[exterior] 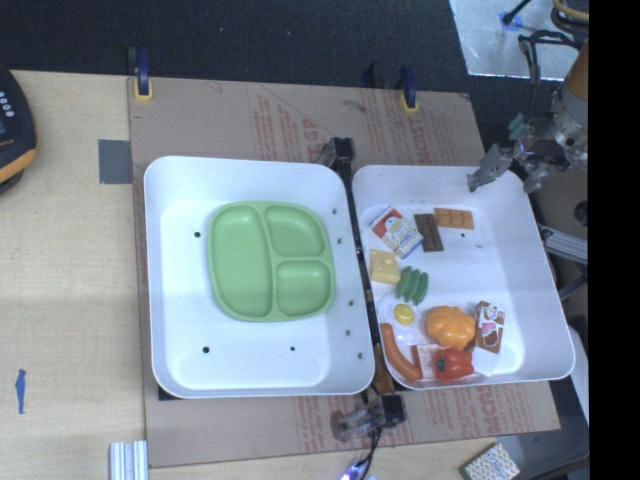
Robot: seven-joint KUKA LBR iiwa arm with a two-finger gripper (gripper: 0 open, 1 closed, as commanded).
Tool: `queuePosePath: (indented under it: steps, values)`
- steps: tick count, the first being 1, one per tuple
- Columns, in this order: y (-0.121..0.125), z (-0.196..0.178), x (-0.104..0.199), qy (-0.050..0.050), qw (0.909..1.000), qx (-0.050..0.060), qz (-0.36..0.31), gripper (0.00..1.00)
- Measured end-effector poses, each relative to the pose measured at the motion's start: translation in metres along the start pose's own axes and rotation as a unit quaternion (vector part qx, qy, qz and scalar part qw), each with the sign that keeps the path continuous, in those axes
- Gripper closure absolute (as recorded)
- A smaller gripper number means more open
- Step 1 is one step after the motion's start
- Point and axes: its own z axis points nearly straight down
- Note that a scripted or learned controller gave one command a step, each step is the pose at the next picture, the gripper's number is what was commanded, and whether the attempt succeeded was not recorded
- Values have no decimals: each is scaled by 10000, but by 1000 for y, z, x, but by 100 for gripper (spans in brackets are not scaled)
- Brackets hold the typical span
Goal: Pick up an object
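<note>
While the left bin [170, 268] carries a green divided plate [270, 260], the right bin [520, 268] holds toy food: an orange pumpkin-like piece [450, 325] near its front, a red sausage [398, 355], a green pickle [412, 285] and a yellow cheese block [384, 266]. The gripper [500, 166] hangs over the far right rim, nothing visibly between its fingers, though their spread I cannot tell.

Arm [570, 108] cut off at right edge.

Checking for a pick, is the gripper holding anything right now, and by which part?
Nothing is held. The gripper hangs over the right bin's far corner, apart from the toys, nothing between its fingers.
</note>
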Motion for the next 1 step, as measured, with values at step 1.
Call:
queuePosePath:
  steps: [1]
  values:
    - [-7,86,-16,1,10000,32,1,0]
